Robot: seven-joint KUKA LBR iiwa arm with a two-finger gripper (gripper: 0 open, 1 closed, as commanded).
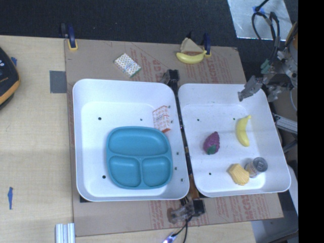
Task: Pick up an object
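The right bin (pixel 223 97) holds a yellow banana (pixel 243 130), a purple fruit (pixel 211 143), a yellow corn-like piece (pixel 239 174) and a small metal can (pixel 257 165) lying beside it. My gripper (pixel 249 91) hangs over the bin's far right corner, above and just behind the banana, touching none of the objects. Nothing shows in its grasp. In the left bin (pixel 91 100) lie a blue divided plate (pixel 139 157) and a small red-and-white packet (pixel 162 118).
Behind the bins, on the cardboard, rest another banana with a sandwich piece (pixel 191 52) and a patterned packet (pixel 127 64). A yellow-and-black device (pixel 6 77) sits at the far left. Cables (pixel 266 22) hang near the arm at upper right.
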